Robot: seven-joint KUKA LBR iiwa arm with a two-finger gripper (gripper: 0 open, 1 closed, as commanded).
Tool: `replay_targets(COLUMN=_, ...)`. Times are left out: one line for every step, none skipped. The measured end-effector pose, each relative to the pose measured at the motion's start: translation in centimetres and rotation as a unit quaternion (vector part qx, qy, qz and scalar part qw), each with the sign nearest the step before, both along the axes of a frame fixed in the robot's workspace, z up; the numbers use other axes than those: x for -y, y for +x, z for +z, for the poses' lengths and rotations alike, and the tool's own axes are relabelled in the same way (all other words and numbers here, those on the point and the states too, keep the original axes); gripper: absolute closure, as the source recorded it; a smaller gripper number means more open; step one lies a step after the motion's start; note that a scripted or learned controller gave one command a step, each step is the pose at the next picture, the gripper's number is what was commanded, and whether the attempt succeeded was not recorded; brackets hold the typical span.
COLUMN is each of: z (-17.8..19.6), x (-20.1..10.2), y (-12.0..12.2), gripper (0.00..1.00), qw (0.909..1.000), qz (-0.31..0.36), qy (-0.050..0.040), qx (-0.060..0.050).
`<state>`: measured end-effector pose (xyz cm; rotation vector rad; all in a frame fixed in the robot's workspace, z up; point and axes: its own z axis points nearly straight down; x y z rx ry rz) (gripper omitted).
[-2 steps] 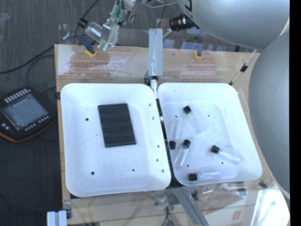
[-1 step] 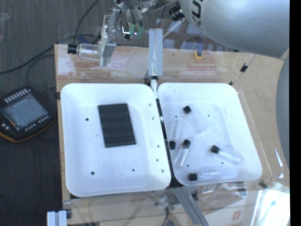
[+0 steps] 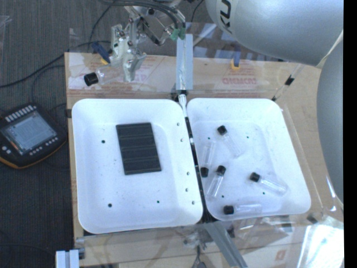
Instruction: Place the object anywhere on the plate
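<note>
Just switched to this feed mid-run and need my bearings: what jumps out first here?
The big grey arm fills the top right, with its gripper hanging beyond the bins' far edge, above the bench. A dark ridged plate lies in the middle of the left bin. The right bin holds several clear black-capped vials, scattered.

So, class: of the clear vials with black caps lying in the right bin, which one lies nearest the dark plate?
The vial by the right bin's left wall, cap toward the front. It lies closest to the divider, so nearest the plate; the others lie farther right.
</note>
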<state>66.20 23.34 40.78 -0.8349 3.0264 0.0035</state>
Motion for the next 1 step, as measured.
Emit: replay_targets(z=2.73, x=-0.02, y=-0.07, gripper=1.0, qw=0.9903, qz=0.139, qy=0.0004, qx=0.002)
